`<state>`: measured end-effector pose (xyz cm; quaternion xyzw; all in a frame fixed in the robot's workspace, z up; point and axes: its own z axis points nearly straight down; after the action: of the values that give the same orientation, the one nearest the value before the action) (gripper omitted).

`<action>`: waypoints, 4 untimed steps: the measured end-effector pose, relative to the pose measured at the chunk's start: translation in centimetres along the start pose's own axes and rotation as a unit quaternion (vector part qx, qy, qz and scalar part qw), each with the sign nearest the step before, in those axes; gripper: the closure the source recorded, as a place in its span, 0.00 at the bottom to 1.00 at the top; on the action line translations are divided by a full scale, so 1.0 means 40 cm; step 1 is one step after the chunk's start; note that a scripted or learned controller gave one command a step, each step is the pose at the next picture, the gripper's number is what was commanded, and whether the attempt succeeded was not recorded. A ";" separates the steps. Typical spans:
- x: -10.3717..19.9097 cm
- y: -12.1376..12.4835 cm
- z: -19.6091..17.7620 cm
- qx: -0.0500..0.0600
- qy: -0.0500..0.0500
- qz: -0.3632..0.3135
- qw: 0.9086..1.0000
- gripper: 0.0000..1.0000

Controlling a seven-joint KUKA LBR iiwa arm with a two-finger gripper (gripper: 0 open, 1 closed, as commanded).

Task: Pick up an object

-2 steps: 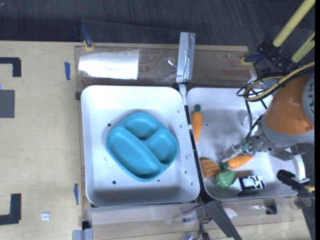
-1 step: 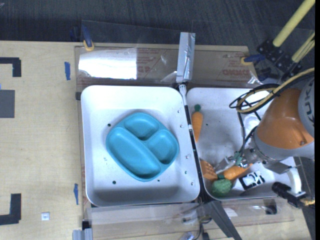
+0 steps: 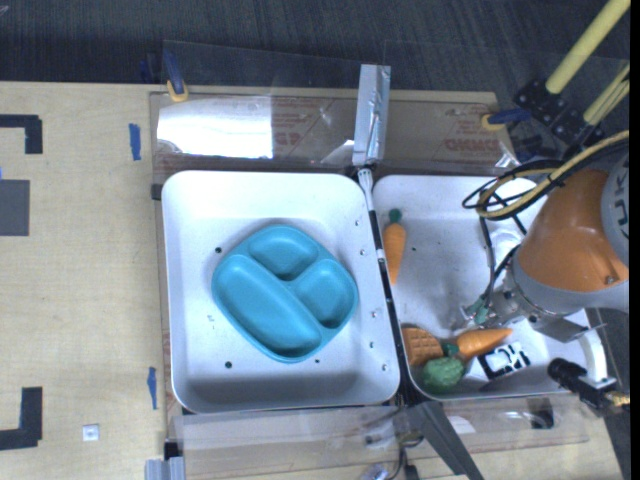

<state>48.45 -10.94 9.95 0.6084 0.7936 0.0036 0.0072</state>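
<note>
The right bin (image 3: 440,213) holds several toy foods. One carrot (image 3: 394,249) lies along its left wall. A second carrot (image 3: 481,341) lies near the front, next to a green vegetable (image 3: 443,371) and a tan waffle-like piece (image 3: 420,343). A black-and-white block (image 3: 504,360) sits just right of them. My gripper (image 3: 488,313) hangs low in the right bin, just above the second carrot's thick end, mostly hidden under the orange-banded wrist (image 3: 568,248).
The left bin (image 3: 190,208) holds a blue divided plate (image 3: 285,290). A metal divider (image 3: 372,113) stands behind the seam between the bins. Cables and yellow rods (image 3: 590,38) crowd the far right. The wooden bench (image 3: 70,268) stretches off to the left.
</note>
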 end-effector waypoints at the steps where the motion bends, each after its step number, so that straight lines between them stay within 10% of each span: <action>1: 0.000 -0.001 0.001 0.001 0.000 0.000 1.000 0.00; 2: -0.071 0.086 -0.017 0.005 0.003 -0.037 0.999 0.00; 3: -0.009 -0.008 0.027 0.002 0.001 -0.062 0.998 0.00; 4: -0.043 -0.019 0.030 0.003 0.001 0.113 0.994 0.00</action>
<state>48.18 -12.80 8.75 0.6944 0.7196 0.0027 0.0036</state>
